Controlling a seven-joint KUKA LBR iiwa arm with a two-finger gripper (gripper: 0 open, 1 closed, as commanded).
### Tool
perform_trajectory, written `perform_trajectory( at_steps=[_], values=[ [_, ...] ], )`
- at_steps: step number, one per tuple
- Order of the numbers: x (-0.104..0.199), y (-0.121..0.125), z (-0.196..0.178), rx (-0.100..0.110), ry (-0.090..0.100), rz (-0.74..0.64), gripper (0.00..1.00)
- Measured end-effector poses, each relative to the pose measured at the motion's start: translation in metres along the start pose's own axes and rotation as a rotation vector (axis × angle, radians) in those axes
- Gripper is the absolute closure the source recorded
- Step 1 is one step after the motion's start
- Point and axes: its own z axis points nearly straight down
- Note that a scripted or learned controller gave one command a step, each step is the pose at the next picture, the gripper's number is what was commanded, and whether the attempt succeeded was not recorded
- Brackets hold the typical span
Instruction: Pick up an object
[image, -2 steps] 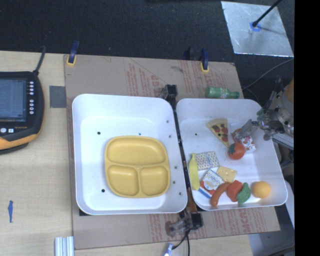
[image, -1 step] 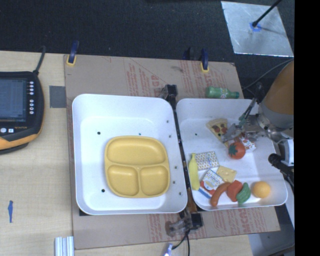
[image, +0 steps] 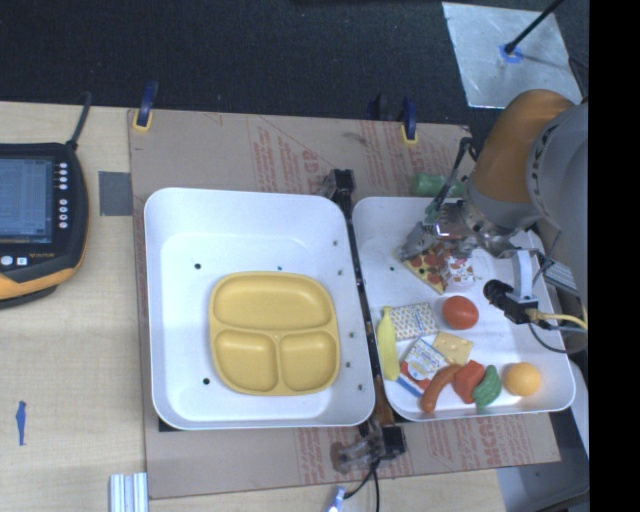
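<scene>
The gripper (image: 428, 238) hangs low over the far part of the right bin (image: 560, 395), reaching in from the right beneath the grey arm with its orange band (image: 515, 140); whether it is open or closed cannot be told from this angle. Just beside and slightly nearer than the gripper lies a pizza slice (image: 440, 268), touching or nearly touching it. Nearer still sit a red tomato (image: 460, 312) and a cracker (image: 413, 320), with a yellow banana (image: 386, 343) along the bin's left wall. At the near end are a cheese wedge (image: 452, 347), a sausage (image: 440, 388), a red pepper (image: 467, 380), a green piece (image: 487, 388) and an orange (image: 521, 379). The left bin (image: 175, 300) holds a yellow divided plate (image: 273, 332). Far left on the bench rests a control pendant (image: 38, 220).
</scene>
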Motion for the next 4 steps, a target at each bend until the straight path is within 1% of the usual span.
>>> perform_trajectory(
  at_steps=[1,2,3,4],
  values=[
    [-0.036,-0.06,-0.02,0.021,0.013,0.001,0.0],
    [-0.036,-0.08,-0.005,-0.003,0.004,-0.003,0.0],
    [0.012,-0.13,0.008,0.018,0.014,-0.002,0.0],
    [0.011,-0.131,0.0,0.023,0.013,-0.006,1.0]
  ],
)
